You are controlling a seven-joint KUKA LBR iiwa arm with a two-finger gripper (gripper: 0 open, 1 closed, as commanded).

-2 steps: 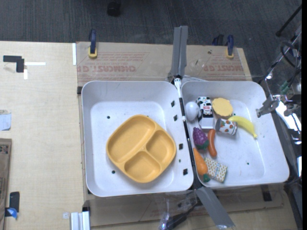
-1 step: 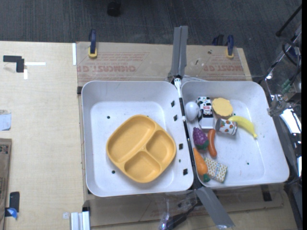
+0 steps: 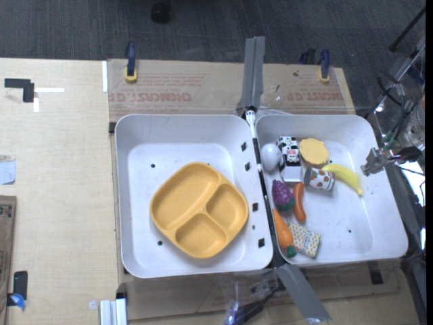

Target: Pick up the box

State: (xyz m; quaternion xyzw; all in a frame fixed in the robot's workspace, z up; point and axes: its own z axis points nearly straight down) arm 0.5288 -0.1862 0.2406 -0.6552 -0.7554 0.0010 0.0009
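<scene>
The gripper (image 3: 373,162) hangs over the right bin's (image 3: 379,235) edge; its grip I cannot tell. The box (image 3: 289,150) lies by the banana (image 3: 346,177).

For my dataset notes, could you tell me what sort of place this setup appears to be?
Probably a robotics lab workbench. Two white bins are fixed side by side on clamped cardboard, toy food such as a banana lies in one, and grey carpet lies beyond.

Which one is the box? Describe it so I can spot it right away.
Look in the right bin, at the cluster along its left wall. The box sits near the top, between the white egg-shaped thing and the yellow-lidded jar. It alone has black-and-white cow patches.
</scene>
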